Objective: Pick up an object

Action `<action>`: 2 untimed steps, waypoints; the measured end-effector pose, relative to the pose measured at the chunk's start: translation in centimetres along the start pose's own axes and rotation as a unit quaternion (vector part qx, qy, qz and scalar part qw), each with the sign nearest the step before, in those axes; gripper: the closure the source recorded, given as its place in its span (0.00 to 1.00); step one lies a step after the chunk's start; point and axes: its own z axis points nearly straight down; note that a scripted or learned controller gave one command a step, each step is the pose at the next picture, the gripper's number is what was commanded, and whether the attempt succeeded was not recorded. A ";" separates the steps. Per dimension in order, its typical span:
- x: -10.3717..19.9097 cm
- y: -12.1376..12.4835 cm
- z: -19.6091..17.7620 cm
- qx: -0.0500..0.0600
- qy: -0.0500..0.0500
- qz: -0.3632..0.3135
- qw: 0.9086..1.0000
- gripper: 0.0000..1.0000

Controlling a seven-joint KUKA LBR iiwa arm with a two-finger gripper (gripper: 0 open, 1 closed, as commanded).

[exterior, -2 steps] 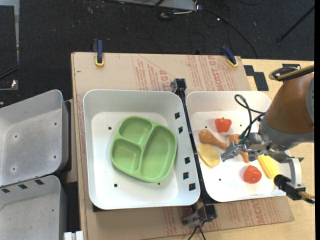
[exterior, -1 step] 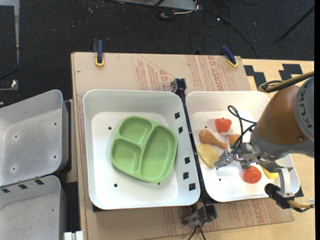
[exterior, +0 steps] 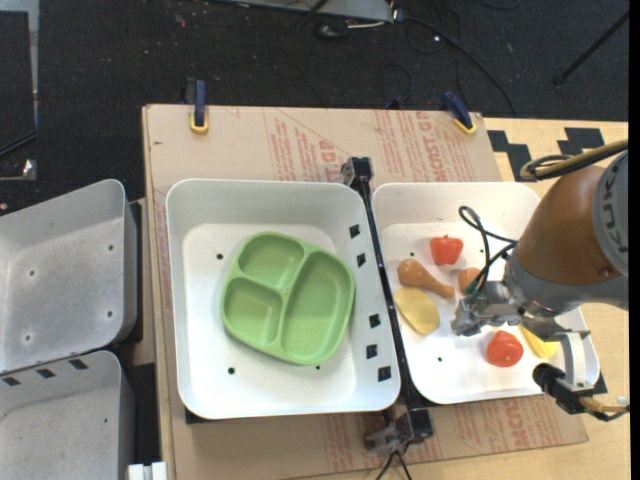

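My one camera sits fixed above the brown board tabletop (exterior: 300, 138), looking down at a slant from some way off. It takes in both shallow white plastic bins (exterior: 200, 218) side by side, with dark floor beyond the far edge. The grey-and-orange arm (exterior: 575, 238) comes in from my right.

A green divided plate (exterior: 288, 296) lay in the left bin (exterior: 190, 218). In the right bin (exterior: 420, 203) the gripper (exterior: 470, 318) hung low among a drumstick (exterior: 424, 278), a yellow piece (exterior: 420, 313) and two red tomatoes (exterior: 446, 249) (exterior: 504, 348).
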 end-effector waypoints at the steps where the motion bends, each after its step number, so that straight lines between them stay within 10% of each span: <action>1: 0.3 0.5 -5.9 -0.006 -0.002 -0.003 1.000 1.00; 2: -0.5 1.0 -11.5 -0.006 -0.002 -0.003 1.000 1.00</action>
